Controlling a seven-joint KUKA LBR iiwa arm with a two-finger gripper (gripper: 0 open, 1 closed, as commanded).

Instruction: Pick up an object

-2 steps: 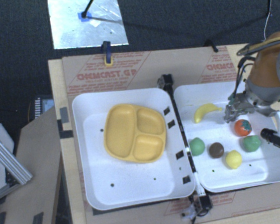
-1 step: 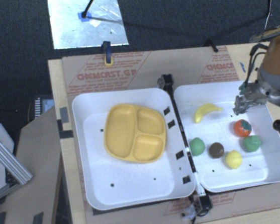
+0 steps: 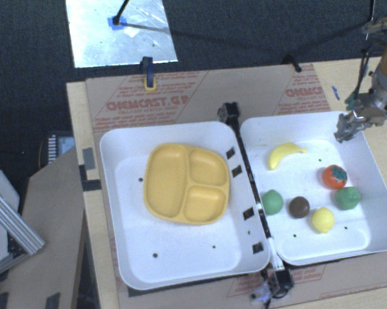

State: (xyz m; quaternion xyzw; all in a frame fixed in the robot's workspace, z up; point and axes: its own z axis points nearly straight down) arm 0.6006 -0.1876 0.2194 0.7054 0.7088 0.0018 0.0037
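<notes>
The right bin holds a yellow banana, a red-orange tomato, a green ball, a brown ball, a yellow lemon and a green fruit. My gripper hangs over the bin's far right corner, up and to the right of the tomato and well right of the banana. Nothing shows between its fingers. The grey arm with its orange band enters from the right edge.
The left bin carries a yellow divided plate. A black clip row joins the two bins. A foil sheet lies on the dark floor behind the bench. A cable runs past the arm at the upper right.
</notes>
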